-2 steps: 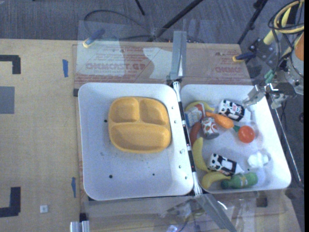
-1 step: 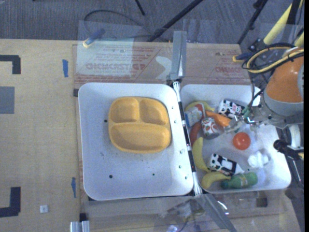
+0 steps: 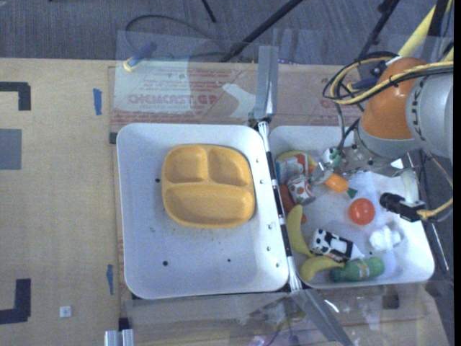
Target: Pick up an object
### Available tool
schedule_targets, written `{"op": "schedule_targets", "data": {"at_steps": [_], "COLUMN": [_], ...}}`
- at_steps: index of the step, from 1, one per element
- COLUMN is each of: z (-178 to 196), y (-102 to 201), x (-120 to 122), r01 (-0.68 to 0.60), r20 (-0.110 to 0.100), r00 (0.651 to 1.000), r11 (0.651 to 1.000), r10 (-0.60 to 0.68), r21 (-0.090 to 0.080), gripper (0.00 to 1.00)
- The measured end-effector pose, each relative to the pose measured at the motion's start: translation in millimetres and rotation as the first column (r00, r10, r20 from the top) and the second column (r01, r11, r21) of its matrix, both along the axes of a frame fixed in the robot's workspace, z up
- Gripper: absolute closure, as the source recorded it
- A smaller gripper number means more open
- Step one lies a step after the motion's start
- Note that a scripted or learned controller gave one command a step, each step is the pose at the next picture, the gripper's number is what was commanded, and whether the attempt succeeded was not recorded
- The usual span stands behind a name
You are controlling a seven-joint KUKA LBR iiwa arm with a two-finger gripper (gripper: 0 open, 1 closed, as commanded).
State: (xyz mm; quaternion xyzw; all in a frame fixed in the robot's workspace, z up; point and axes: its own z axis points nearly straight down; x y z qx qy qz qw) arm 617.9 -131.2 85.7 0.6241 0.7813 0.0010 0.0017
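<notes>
Small orange carrot-shaped toy (image 3: 336,182) lies in the right white bin (image 3: 421,265), just beside the pincer (image 3: 330,163), which is lowered over the cluttered far corner as if to grasp; its opening cannot be told. The yellow divided plastic plate (image 3: 208,184) occupies the left white bin (image 3: 137,215).

A wooden table (image 3: 57,193) carries black tape marks (image 3: 18,96) and blue tape pieces (image 3: 97,101). Far behind is grey carpet floor (image 3: 108,13) with dark tripod legs (image 3: 288,6).
</notes>
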Motion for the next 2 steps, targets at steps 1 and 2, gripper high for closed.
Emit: {"op": "schedule_targets", "data": {"at_steps": [1,2], "z": [10.8,98.9], "y": [-0.9,70.2], "x": [0.5,48.7], "r01": [0.003,-0.141], "r20": [0.004,-0.004], "r00": [1.0,0.99], "r11": [1.0,0.99], "r10": [-0.003,0.141], "r21": [-0.001,0.001], "gripper": [1.0,1.0]}}
